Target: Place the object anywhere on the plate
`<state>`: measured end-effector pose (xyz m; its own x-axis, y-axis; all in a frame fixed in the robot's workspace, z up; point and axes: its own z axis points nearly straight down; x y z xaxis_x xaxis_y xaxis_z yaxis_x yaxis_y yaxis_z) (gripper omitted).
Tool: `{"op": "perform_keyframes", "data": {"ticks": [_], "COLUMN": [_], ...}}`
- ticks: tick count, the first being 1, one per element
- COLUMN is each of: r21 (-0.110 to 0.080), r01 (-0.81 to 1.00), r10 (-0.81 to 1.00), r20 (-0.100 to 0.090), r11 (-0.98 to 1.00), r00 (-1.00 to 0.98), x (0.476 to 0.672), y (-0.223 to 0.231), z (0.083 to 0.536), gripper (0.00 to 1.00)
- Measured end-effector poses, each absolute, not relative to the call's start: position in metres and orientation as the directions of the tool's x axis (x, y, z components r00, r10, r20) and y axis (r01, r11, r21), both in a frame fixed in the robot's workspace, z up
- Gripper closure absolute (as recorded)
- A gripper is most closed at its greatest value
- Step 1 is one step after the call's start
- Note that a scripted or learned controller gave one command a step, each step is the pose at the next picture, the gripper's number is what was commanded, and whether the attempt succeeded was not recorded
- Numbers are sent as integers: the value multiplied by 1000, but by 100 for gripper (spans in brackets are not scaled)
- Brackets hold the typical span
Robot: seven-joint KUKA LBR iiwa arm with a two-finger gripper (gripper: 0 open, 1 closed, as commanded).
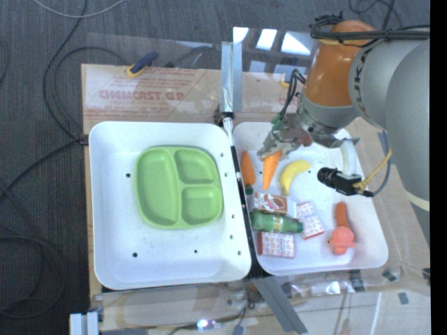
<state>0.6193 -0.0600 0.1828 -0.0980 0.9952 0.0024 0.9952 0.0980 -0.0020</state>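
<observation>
Carrot [269,171] — its upper end touching the tool [279,144].

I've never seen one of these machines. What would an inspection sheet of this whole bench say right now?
Surface: two white bins, left bin and right bin, side by side on a bench.
Job's things: green plate with three compartments lies in the left bin, nothing on it.
Clutter: right bin holds two carrots, banana, green bottle, small packets, sausage, pink toy.
Grippers: pincer low over the larger carrot's top.
Cables: wires on the dark floor and at the arm.
Surroundings: dark carpet.
</observation>
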Motion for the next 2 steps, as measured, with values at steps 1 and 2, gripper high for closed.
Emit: {"op": "perform_keyframes", "data": {"ticks": [1, 2], "r21": [-2, -2], "r01": [912, 912], "r10": [912, 912], "r20": [0, 0], "r11": [410, 410], "r00": [-410, -410], "x": [639, 639], "y": [18, 18], "z": [183, 183], "gripper": [100, 0]}}
